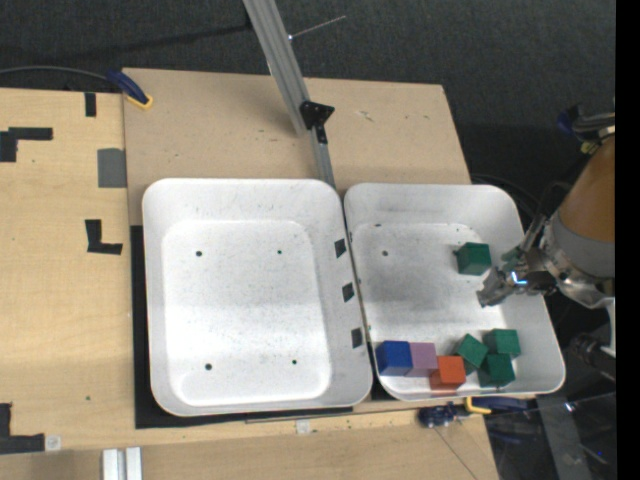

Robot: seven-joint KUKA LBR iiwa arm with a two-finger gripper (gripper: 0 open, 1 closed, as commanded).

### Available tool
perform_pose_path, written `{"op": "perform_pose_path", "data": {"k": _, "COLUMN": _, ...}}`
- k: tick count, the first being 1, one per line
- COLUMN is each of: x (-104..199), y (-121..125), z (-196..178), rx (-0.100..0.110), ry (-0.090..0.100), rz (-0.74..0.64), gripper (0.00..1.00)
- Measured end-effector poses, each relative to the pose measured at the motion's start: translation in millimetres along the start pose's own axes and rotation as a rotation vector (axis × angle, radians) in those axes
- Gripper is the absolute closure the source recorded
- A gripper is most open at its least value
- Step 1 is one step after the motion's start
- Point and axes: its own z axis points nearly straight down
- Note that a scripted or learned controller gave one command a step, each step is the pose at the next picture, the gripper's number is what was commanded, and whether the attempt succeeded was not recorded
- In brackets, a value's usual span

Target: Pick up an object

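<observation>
Plainly, whether the gripper (497, 290) is spread or pressed together cannot be told, hanging low by the right bin's (420, 208) right wall just beside a lone green block (473, 258), so it may nudge it aside.

A wooden bench (250, 118) carries black tape marks (30, 140) and a grey patch (112, 167) at left, a blue-and-yellow clamp (131, 87) near its back edge, and a slanted metal rail (280, 48) above the bins.
</observation>
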Motion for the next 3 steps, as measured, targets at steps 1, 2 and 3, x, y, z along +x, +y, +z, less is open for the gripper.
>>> {"op": "perform_pose_path", "data": {"k": 1, "x": 55.4, "y": 4.9, "z": -12.6, "rx": -0.002, "ry": 0.003, "rz": -0.006, "gripper": 1.00}}
{"op": "perform_pose_path", "data": {"k": 2, "x": 111.9, "y": 16.9, "z": -25.0, "rx": -0.002, "ry": 0.003, "rz": -0.007, "gripper": 1.00}}
{"op": "perform_pose_path", "data": {"k": 3, "x": 164.6, "y": 17.8, "z": -22.2, "rx": -0.001, "ry": 0.003, "rz": -0.007, "gripper": 1.00}}
